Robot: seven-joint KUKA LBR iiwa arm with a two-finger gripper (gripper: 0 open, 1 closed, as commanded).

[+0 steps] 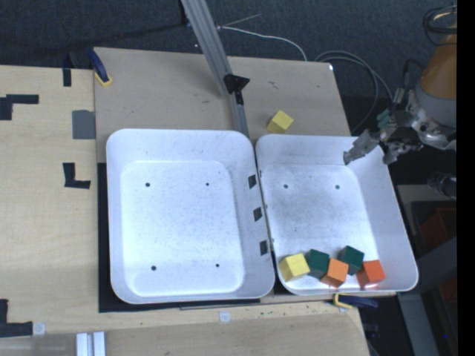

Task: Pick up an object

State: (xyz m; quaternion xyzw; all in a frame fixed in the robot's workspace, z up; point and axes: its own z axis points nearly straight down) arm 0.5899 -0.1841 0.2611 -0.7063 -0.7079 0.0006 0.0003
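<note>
Clustered blocks at right bin's (386,221) near edge: yellow (295,265), green (318,260), orange (337,271), dk green (352,256), red-orange (371,272); claw (364,148) over far rim, well apart, open/shut can't tell; risks: touching blocks blocking entry, rim wall hampering descent.

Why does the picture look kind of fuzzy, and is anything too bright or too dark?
In the camera view, the whole picture is soft and grainy; the blocks in the right bin have smeary edges. The left bin looks bright but not glary. The gripper is blurry, and the floor behind the bench is dark.
</note>
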